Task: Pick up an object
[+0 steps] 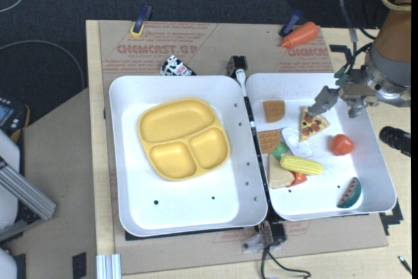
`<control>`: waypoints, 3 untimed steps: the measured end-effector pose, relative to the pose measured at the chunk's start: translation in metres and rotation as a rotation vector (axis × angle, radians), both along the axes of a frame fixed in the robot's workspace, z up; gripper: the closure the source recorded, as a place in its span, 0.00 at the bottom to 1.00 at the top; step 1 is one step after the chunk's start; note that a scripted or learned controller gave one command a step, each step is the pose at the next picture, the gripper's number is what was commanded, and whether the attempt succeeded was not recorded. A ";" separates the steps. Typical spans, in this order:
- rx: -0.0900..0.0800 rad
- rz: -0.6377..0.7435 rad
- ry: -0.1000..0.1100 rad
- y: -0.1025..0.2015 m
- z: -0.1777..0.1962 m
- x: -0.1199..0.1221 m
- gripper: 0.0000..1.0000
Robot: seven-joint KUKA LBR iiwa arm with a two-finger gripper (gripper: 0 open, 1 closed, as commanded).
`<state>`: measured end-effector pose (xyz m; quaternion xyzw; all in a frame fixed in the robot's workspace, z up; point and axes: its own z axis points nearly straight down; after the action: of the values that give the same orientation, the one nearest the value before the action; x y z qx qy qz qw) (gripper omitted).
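Pizza slice [313, 124] under gripper [324, 101]; bench board [157, 46] lettered "CHEMCAST GP".

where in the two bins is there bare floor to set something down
Left bin: bare floor in front of the yellow tray, toward the near rim. Right bin: a small patch between tomato and watermelon slice. Crowded around the corn and pizza slice.
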<state>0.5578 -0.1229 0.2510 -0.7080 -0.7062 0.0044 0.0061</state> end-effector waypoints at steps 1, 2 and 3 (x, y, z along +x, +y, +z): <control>-0.002 0.003 -0.013 0.000 0.007 0.002 0.00; 0.000 0.001 -0.007 0.000 -0.056 -0.003 0.00; 0.000 0.001 -0.007 -0.009 -0.113 -0.006 0.00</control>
<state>0.5523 -0.1324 0.1380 -0.7077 -0.7065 0.0021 0.0036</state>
